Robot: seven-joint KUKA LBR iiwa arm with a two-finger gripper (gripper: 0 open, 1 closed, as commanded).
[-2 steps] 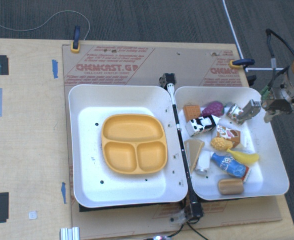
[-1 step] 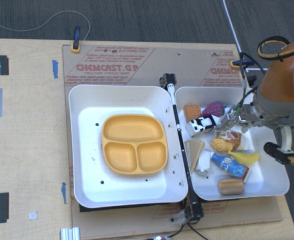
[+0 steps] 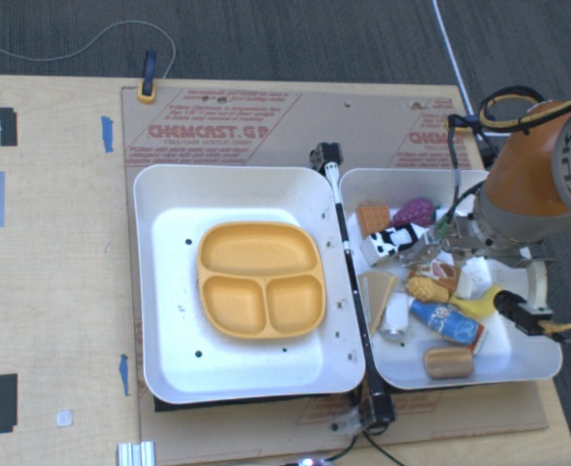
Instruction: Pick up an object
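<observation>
Two bins (image 3: 159,289) lay below me; my gripper (image 3: 439,250) hung low over the right one's clutter, beside the black-and-white toy (image 3: 394,242). Whether it was parted or closed, I could not tell.

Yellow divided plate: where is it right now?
The yellow divided plate lies in the middle of the left bin, across the divider from the right bin with the toys.

Light wood counter (image 3: 52,289), with a printed cardboard sheet (image 3: 227,124) across frame centre and right. Two white bins sit on the cardboard: left bin (image 3: 159,289), right bin (image 3: 519,357). Blue tape bits (image 3: 107,134) at left.
</observation>
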